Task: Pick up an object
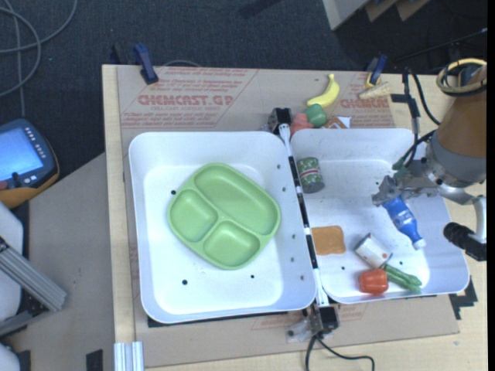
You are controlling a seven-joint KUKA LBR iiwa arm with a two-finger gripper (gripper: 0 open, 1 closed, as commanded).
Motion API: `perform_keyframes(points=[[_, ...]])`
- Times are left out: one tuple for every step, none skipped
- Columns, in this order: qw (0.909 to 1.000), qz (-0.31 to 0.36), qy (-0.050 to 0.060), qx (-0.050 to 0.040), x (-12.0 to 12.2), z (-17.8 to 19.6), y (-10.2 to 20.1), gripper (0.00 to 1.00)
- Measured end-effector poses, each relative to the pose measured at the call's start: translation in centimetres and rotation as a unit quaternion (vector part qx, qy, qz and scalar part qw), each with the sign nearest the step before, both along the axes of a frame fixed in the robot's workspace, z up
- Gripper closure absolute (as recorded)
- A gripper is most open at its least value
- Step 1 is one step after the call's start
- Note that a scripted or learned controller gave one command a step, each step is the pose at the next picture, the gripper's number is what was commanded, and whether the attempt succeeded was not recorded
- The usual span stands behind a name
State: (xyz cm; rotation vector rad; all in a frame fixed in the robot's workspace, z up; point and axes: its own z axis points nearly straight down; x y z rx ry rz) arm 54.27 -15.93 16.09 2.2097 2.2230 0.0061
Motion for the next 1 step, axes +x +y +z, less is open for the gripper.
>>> perform_keyframes(points=[[1.0000, 0.004, 0.001, 0.0030, 3.14, 3.00, 11.29, 1.00]])
